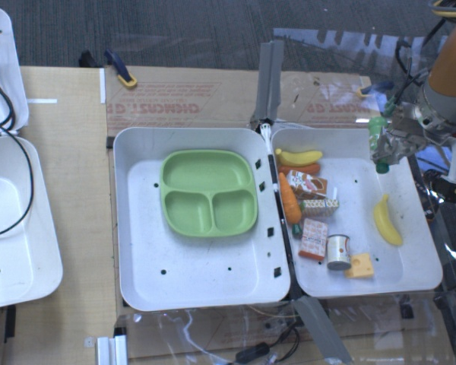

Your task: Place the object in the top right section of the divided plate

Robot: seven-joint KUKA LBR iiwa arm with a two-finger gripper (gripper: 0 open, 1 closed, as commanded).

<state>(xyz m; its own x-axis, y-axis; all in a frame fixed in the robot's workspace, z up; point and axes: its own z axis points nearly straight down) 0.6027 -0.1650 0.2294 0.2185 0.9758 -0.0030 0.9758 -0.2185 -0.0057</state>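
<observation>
I see the green divided plate (pixel 209 191) lying flat in the left bin (pixel 137 226), a little toward the far side, with one wide section across the back and two smaller ones at the front. All three sections look bare from here.

The arm comes in from the right, and its jaws (pixel 381 157) hang over the far right corner of the right bin (pixel 410 272). A green bottle-like object (pixel 377 137) sits right at the fingers, standing roughly upright, and it appears pinched between them, though the view is too cluttered there for me to be certain of the grip.

Below in the right bin I count a banana (pixel 299 157) at the far left corner, a carrot (pixel 289 198) lying along the left wall, a red carton (pixel 306 183) and a small box (pixel 320 204) beside it, a red-and-white packet (pixel 313 239), a metal can (pixel 337 251) and a cheese wedge (pixel 359 266) near the front. A second banana (pixel 387 220) lies apart toward the right.

A yellow-handled clamp (pixel 120 69) rests on the cardboard covering the tabletop (pixel 61 120) behind the left bin.
</observation>
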